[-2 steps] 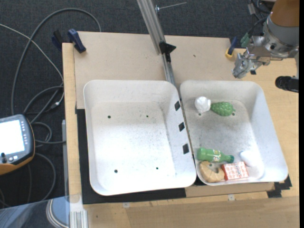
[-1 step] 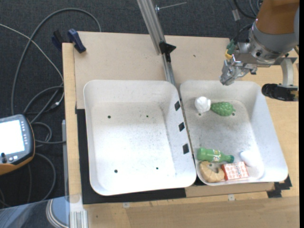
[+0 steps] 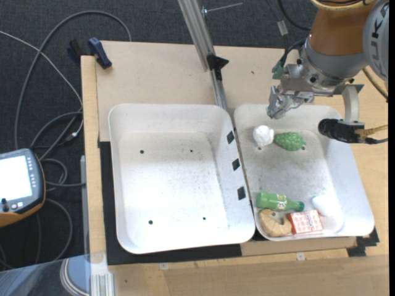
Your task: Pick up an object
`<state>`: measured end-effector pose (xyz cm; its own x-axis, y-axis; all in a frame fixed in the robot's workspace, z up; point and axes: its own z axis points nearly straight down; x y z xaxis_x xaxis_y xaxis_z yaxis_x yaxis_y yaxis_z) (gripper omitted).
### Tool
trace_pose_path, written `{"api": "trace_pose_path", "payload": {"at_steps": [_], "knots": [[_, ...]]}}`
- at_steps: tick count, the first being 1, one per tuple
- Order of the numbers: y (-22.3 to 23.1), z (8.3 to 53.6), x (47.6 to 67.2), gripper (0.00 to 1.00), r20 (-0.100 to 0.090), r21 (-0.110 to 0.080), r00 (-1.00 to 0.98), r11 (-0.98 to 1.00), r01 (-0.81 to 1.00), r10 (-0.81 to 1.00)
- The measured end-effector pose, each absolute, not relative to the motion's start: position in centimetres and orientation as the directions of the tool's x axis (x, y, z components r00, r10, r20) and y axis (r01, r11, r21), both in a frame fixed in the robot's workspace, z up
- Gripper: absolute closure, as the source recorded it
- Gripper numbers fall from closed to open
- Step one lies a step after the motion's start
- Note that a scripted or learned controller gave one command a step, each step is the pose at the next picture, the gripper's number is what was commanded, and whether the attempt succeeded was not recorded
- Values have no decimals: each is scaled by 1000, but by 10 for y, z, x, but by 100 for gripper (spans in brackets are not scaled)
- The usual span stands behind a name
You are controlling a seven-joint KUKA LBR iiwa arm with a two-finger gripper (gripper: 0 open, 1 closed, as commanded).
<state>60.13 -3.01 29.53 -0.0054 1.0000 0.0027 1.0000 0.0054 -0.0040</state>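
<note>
- Gripper (image 3: 279, 108) hangs over the far edge of the right bin (image 3: 352, 177), at the end of the grey arm with the orange band (image 3: 345, 8) that comes in from the right.
- Whether the jaws are apart or together, I cannot tell; they are too small and dark against the bin rim.
- No object can be seen between them.
- Just below the gripper, a white round object (image 3: 263, 135) lies in the right bin, and a green bumpy object (image 3: 289, 142) lies just beside it, to its right.
- Near the front edge of the same bin lie a green bottle (image 3: 279, 201) on its side, a tan round object (image 3: 275, 223) and a red and white box (image 3: 306, 222), close together.
- A white object (image 3: 326, 207) rests by the right wall of this bin.
- Left bin (image 3: 123, 128) stands beside it, touching at the middle.
</note>
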Motion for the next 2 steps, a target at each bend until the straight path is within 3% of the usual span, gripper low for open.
{"api": "trace_pose_path", "payload": {"at_steps": [2], "knots": [[77,265,565,100,3,-5,-7,7,1000,1000]]}}
